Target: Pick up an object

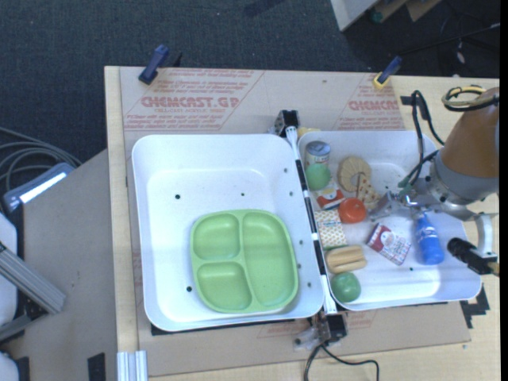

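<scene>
Arm is reaching in from the right, orange band above the wrist, grey wrist sitting low over the right bin (452, 292). Gripper (394, 199) is hanging near the bin's middle; its metal tips are blurring into the clutter, so whether it is released or clenched, can't tell. Nothing is visibly sitting between them.

Relative to the gripper:
- orange-red round object (352, 210) is lying just beside it, to its left, closest thing to the tips.
- tan round cracker-like piece (354, 171) is lying up and to the left, with a perforated tan piece (367, 187) just below it, near the tips.
- blue bottle (429, 240) is lying down and to the right, under the wrist.
- red-and-white packet (389, 243) is lying just below, tilted.
- tan bread-like block (344, 258) is sitting below-left, green ball (346, 286) further below that, at the bin's near edge.
- patterned packet (330, 230) and a red-white piece (328, 199) are lying left, along the divider side.
- small can (317, 152) and a green round object (317, 176) are sitting up-left, near the far-left corner of the bin.

Left bin (159, 181) is well apart to the left, carrying a green divided plate (244, 260) with three compartments.

A blue clamp (153, 64) and a blue-yellow clamp (387, 71) are gripping the board's far edge.
</scene>
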Motion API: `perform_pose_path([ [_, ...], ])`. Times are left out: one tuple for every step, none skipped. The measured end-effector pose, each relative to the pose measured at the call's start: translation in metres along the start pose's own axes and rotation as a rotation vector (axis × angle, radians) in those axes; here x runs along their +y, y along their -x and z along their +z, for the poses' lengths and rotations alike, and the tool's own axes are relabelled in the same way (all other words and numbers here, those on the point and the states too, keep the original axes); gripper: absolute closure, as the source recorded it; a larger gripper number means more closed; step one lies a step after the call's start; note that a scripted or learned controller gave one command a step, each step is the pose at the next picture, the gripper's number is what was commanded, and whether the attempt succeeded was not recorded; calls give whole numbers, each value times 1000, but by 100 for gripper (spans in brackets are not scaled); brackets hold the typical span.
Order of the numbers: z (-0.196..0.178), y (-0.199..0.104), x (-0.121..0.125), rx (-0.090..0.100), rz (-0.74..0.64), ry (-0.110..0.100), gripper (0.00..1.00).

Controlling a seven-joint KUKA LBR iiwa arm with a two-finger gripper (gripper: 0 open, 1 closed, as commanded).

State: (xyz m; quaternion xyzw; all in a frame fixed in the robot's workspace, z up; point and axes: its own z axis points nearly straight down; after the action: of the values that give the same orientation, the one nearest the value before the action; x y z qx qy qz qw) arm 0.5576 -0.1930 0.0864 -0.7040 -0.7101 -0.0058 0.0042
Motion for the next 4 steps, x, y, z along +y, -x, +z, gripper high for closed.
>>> perform_pose_path([
  [-28,-54,66,-14,6,0,0],
  [-1,-74,38,-17,9,7,0],
  [3,-88,90,-17,10,-5,0],
  [5,-88,105,-12,13,-25,0],
])
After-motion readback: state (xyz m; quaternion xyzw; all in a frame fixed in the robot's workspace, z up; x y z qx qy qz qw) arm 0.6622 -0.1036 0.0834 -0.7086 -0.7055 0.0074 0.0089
